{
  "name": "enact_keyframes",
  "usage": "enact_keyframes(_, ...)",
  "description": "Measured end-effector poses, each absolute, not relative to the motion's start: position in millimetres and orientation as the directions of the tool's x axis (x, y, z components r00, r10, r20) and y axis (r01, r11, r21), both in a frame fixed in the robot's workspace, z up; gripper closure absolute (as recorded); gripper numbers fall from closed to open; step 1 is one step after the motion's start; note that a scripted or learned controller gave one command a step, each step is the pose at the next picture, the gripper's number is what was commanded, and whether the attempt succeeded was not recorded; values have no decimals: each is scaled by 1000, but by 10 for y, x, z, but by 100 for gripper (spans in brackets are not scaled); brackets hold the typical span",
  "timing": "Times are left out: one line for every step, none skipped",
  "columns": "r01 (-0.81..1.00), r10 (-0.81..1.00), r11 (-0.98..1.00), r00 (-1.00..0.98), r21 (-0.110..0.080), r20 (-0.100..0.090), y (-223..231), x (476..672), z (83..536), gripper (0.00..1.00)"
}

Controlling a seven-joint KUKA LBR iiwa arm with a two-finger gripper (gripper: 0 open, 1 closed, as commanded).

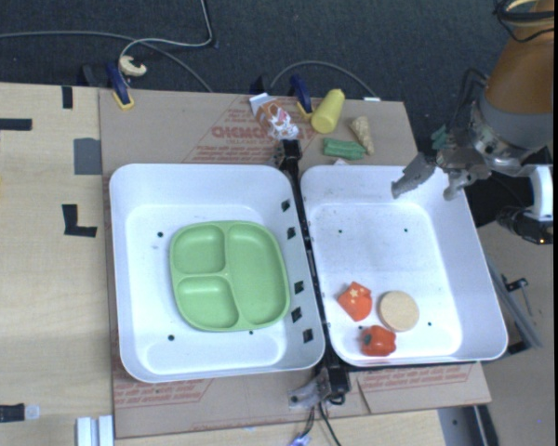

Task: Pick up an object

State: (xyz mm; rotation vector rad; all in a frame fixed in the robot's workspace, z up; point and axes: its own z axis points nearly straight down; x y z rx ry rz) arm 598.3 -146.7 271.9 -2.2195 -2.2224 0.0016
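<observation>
With the gripper (431, 181) above the right bin's (465, 249) far edge, fingers spread and empty, lower vertically over the red object (354, 301) near the front wall, clear of the tan disc (399, 310).

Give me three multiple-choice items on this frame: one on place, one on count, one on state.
1. Where is the green divided plate?
A. left bin
B. right bin
C. on the cardboard behind the bins

2. How many objects lie in the right bin?
A. one
B. three
C. five

3. What is the hand doing?
A. gripping the plate
B. pressed on the bin floor among the objects
C. over the right bin's far right corner, with nothing between its fingers

Key: 1 A, the plate sits in the left bin. 2 B, two red pieces and a tan disc in the right bin. 3 C, the hand is open, apart from them.
</observation>
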Motion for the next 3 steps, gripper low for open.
enact_keyframes(1000,1000,1,-1,-5,2,-1006,5303,1539,0)
enact_keyframes(1000,1000,1,-1,6,-1,-984,4945,863,0)
enact_keyframes(1000,1000,0,0,6,-3,-994,4945,961,100)
